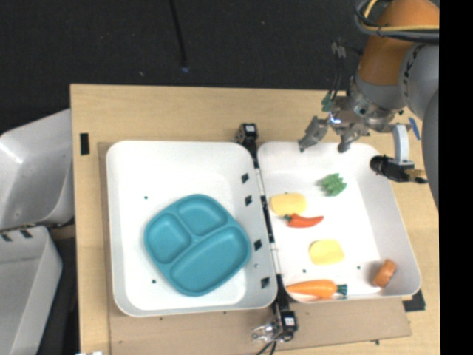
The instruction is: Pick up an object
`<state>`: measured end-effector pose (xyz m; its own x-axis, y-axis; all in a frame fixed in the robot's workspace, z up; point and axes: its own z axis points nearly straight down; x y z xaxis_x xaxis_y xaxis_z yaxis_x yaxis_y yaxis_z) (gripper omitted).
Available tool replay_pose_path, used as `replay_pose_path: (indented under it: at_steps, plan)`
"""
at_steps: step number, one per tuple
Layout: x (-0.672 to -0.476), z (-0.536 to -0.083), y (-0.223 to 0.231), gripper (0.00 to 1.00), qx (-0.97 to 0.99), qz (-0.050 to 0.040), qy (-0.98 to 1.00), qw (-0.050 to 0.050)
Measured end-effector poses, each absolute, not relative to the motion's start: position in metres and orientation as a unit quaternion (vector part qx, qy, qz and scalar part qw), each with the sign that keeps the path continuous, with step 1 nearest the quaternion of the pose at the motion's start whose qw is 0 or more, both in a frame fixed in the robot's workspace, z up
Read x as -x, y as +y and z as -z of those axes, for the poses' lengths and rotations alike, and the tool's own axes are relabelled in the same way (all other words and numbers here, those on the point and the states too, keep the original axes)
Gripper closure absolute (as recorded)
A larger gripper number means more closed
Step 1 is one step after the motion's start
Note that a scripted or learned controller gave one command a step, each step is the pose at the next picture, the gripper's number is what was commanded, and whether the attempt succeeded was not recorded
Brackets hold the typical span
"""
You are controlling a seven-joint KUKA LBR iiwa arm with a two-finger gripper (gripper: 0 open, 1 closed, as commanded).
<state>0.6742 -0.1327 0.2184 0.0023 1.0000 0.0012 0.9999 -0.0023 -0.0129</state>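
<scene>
The gripper [325,140] hangs over the far edge of the right bin [399,220], its two fingers spread apart with nothing between them; the grey arm with its orange band [388,54] reaches in from the far right corner of the bench [185,109], wrist tilted down toward the bin. In that bin, a green leafy piece [333,185] lies nearest the gripper, toward the far side. A yellow rounded piece [288,203] lies by the left wall, touching a red chilli [304,220] whose long axis runs left to right, tip toward the right wall. A second yellow piece [326,251] lies near the middle. A carrot [314,289] lies along the near edge, green top pointing right. A small orange piece [383,273] sits in the near right corner. The left bin [126,168] holds a smooth teal divided plate [196,244].
</scene>
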Motion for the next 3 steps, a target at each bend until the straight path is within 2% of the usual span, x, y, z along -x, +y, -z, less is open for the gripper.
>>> replay_pose_path:
  at_steps: [1, 2, 3]
  plan:
    - [-0.677, -0.228, -0.133, 0.00, 0.707, 0.0001, -0.708, -0.001]
    - [-0.673, -0.185, -0.138, 0.00, 0.708, -0.0015, -0.707, 0.000]
    - [-0.678, -0.140, -0.145, 0.00, 0.708, -0.0016, -0.706, 0.000]
